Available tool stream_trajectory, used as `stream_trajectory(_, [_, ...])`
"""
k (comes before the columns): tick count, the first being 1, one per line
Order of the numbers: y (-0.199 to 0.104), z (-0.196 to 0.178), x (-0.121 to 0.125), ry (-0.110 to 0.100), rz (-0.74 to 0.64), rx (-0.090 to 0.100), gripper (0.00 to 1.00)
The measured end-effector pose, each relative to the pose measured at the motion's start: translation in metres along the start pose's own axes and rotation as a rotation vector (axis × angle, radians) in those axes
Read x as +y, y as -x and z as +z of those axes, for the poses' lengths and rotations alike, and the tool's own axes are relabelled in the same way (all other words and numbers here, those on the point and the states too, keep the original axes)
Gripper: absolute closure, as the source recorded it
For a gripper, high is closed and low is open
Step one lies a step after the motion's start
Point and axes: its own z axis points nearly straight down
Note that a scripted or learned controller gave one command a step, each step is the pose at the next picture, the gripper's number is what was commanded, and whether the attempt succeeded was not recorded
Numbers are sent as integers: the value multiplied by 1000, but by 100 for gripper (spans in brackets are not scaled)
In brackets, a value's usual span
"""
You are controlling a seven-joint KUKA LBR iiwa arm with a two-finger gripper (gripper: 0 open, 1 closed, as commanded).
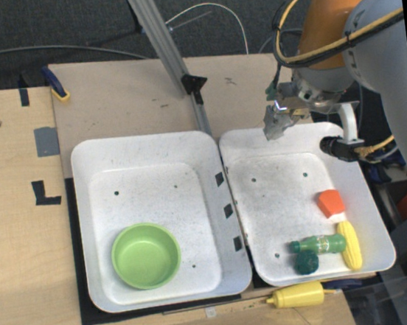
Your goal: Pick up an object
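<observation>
The grey arm [364, 25] holds its gripper [278, 120] above the far edge of the right bin [280, 178]; whether it is open I cannot tell. In the left bin [144, 166] lies a green bowl [146, 255]. Near the right bin's front corner lie a green bottle [315, 246], a yellow banana [350, 244] and an orange block [330, 203], perhaps foam.
</observation>
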Motion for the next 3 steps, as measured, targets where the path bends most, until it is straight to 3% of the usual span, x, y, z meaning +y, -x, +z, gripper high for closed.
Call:
stream_trajectory(1, [-56,-11,-20,-4,-5,2,100])
stream_trajectory(3, [-151,2,-55,-9,-4,2,100])
